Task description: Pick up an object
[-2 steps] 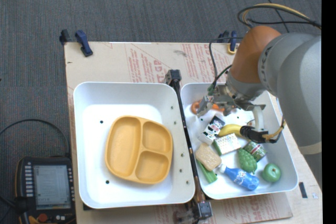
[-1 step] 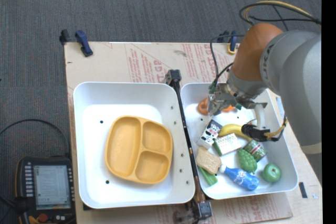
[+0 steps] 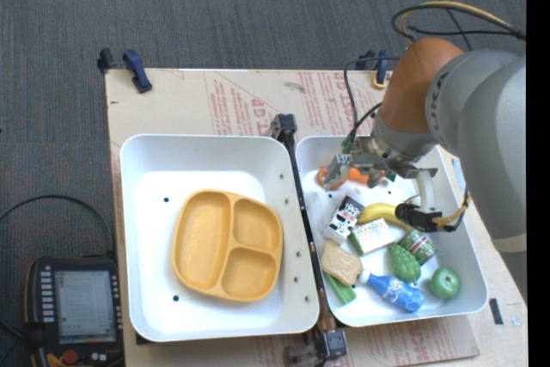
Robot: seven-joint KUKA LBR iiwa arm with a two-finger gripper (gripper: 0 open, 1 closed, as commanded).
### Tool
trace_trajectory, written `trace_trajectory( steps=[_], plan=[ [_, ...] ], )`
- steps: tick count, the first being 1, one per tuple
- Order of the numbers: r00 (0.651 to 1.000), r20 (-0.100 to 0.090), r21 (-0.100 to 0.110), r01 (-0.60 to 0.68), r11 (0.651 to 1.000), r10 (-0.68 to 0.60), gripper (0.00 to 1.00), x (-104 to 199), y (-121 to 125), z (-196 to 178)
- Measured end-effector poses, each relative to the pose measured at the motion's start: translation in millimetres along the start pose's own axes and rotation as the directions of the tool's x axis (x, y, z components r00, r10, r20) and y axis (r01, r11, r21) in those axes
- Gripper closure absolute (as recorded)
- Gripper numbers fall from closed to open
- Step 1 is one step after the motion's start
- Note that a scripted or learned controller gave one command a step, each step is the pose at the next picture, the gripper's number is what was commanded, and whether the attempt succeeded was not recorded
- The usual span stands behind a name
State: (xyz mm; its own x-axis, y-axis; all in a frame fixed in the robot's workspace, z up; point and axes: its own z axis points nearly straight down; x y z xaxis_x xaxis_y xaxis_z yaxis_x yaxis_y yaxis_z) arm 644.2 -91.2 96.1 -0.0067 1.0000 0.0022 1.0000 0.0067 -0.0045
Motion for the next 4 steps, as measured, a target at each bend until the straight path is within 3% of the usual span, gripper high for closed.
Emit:
trace_trajectory(
  steps=[1, 2, 3, 4],
  plan=[
    [1.0, -0.001, 0.001, 0.001, 1.0, -0.001, 1.0, 0.1, 0.3, -9.3],
    [1.0, -0.001, 0.002, 0.001, 1.0, -0.001, 0.0, 0.1, 0.2, -9.2],
    [1.0, -0.002, 0.003, 0.002, 1.0, -0.002, 1.0, -0.1, 0.5, -18.6],
    [1.0, -0.002, 0.003, 0.002, 1.0, -0.002, 0.0, -0.1, 0.4, -18.3]
  ],
)
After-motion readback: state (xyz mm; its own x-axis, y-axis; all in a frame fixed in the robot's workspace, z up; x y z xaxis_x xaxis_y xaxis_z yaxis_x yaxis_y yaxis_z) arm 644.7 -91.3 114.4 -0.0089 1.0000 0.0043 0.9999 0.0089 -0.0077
